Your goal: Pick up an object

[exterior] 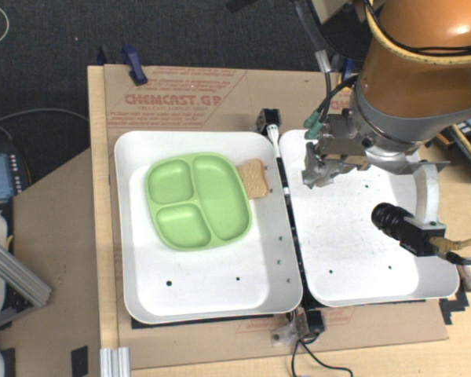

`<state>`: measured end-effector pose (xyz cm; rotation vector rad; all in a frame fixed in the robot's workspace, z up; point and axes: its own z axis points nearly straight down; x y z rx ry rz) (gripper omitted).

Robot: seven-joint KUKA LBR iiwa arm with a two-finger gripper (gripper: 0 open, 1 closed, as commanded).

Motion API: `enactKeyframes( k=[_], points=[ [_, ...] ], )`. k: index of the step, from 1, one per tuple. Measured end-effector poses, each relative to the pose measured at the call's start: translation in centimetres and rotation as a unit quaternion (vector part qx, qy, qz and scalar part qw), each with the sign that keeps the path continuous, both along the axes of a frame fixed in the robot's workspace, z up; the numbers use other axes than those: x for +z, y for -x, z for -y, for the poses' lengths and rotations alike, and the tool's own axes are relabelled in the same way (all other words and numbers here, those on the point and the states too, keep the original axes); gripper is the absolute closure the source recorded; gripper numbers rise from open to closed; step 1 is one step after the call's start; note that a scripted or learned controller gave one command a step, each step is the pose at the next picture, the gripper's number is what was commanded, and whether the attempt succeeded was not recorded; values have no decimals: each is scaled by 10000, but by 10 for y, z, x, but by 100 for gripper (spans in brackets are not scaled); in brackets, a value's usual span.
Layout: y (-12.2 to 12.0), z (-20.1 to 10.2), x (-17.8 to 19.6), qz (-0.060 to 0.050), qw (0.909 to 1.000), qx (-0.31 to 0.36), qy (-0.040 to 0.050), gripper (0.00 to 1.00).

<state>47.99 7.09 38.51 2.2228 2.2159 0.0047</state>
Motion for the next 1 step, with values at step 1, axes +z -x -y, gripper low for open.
enactKeyframes(
  k=[1],
  points=[
    [0, 40, 65, 22, 10000, -6, 1, 100]
  ],
)
